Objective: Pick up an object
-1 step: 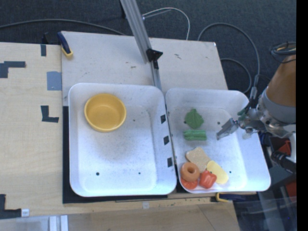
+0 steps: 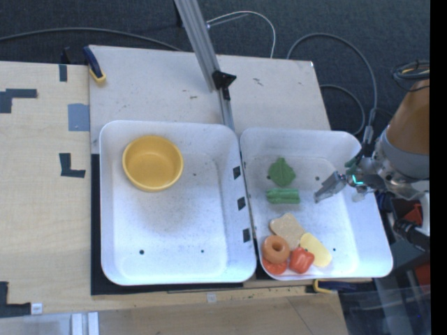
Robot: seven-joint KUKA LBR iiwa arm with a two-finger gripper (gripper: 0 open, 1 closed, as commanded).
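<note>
The grey arm with its orange band reaches in from the right edge of the frame, and its hand [image 2: 330,188] hangs over the right part of the right-hand shallow white bin [image 2: 363,253], with nothing between its fingers. Whether those fingers stand wide or narrow I cannot tell; they show as a dark, blurred wedge.

The nearest candidate seems to be the flat green bean-pod-shaped toy [image 2: 283,197], which lies in the middle of the right bin, a little left of the hand and apart from it. Its long axis runs left to right across the frame, nearly level, with no clear head or tail. Just above it sits a green leaf-shaped toy [image 2: 281,172], its long axis running up and down the frame with the narrower tip toward the top.

To do the reach well, the hand should travel left until it sits over the middle of the pod, turn so the fingers close across the short width rather than along the length, and come down square. The leaf lies close, so the upper finger needs room between the two.

Lower in the bin, a tan bread-slice toy [image 2: 286,227], a brown ring doughnut [image 2: 275,248], a red pepper-like piece [image 2: 301,260] and a yellow lump [image 2: 316,249] crowd together, a harder pick. A yellow plastic bowl [image 2: 152,162] stands in the left bin [image 2: 174,257].
</note>
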